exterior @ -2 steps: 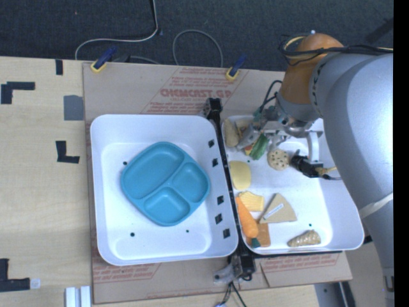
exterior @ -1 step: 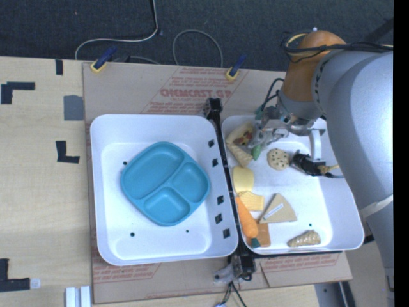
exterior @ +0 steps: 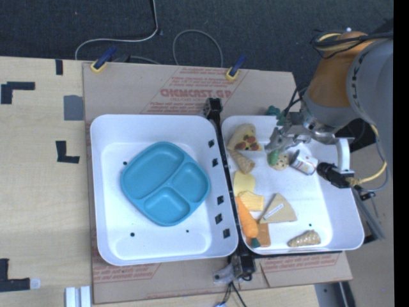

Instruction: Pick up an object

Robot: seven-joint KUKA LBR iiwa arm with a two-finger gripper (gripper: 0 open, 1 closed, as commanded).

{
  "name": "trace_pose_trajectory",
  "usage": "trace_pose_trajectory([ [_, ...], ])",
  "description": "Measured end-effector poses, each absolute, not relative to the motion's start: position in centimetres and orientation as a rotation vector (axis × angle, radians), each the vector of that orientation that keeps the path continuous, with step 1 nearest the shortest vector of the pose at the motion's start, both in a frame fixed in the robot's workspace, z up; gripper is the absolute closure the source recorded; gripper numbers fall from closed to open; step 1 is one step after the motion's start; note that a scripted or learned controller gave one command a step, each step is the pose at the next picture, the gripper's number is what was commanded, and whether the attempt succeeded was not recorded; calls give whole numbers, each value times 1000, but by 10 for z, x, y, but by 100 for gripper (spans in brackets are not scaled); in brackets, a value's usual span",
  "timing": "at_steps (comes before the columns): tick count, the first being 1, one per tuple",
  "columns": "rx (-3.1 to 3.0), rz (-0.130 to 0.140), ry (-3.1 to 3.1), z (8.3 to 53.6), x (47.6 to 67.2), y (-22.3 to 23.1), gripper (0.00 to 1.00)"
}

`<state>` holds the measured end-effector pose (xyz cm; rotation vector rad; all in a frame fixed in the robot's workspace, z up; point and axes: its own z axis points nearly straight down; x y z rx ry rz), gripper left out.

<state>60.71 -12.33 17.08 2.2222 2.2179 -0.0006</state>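
Two white bins are sitting side by side on a cardboard sheet [exterior: 128, 88], which is sparing the worktop [exterior: 38, 203] beneath. Nearest me, by the front wall of the right bin [exterior: 332, 216], a crumbly bread piece [exterior: 304, 238] and an orange block [exterior: 263, 234] are resting. The block is touching a carrot [exterior: 246, 217] lying along the divider side. Just behind them, a sandwich wedge [exterior: 280, 208] and some cheese slices [exterior: 246, 192] are lying in a loose jumble. They look tipped in, I would guess to give the arm a choice.

The left bin [exterior: 115, 235] is holding a blue plate [exterior: 166, 183] with three wells, lying flat and well apart from the food.

Farther back in the right bin, a pale roll [exterior: 245, 164] and a speckled round [exterior: 278, 160] are sitting. The hand [exterior: 281, 141] is hanging right over the round, so I am judging that to be the object it is trying for. Whether the hand is open or closed I cannot tell from here, and the round is still looking settled on the bin floor. A pizza slice [exterior: 243, 138] is lying just beside the hand on the divider side, and a small green thing [exterior: 273, 112] is sitting at the back wall.

Beyond the bins, red print on the cardboard is reading CHEMCAST GP. A yellow clamp [exterior: 99, 64] and a blue clamp [exterior: 238, 62] are pinning the far edge of the sheet, presumably to stop it sliding. White cables [exterior: 153, 18] are looping over the dark surface behind.
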Motion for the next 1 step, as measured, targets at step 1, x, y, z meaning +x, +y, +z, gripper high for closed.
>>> trace_pose_trajectory([
  [1, 2216, 2, 2231, 192, 572, -52, 100],
])
